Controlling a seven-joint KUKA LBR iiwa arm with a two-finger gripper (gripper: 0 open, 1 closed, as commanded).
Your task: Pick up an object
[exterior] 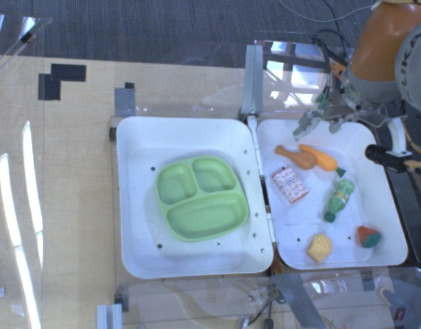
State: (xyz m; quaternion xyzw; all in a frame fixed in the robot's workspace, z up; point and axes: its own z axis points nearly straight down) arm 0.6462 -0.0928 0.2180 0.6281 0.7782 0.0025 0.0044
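One arm (389, 46) reaching from right, pincer (320, 120) spread, holding nothing, above right bin's (395, 245) far edge

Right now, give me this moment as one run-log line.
gripper: open, above right bin's far edge, holding nothing | nearest: drumstick, carrot | left bin: green plate | pick: not done

two bins (128, 252) — six toy foods (290, 185)

The pale wood-grain worktop (66, 204) is catching glossy streaks of light. The two shallow white plastic bins (138, 252) are looking smooth and matt. The light-green divided plastic tray (200, 197) is showing a soft sheen, and the small green plastic bottle (339, 199) is shining faintly.
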